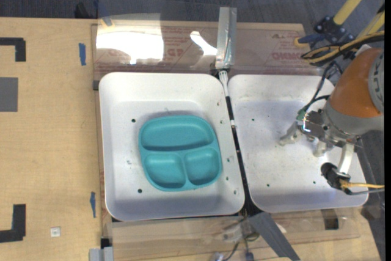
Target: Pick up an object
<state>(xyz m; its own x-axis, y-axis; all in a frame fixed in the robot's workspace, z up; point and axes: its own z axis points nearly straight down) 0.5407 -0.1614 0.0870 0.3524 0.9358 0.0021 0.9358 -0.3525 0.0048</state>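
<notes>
red print on the cardboard sheet (183, 40) behind the bins, too blurred to read. teal three-compartment plastic tray (180, 151) sits mid left white bin (116, 95). pincer (317, 139) is over the right white bin (269, 186), well apart from the tray; can't tell pincer state. yellow-black cables (330, 46) near arm.

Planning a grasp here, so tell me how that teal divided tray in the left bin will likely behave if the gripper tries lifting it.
The teal divided tray looks like moulded plastic, so probably stiff and light. It lies flat in the left bin, so tipping or rolling seems unlikely. Its smooth, rounded rim may slip between fingers.
</notes>
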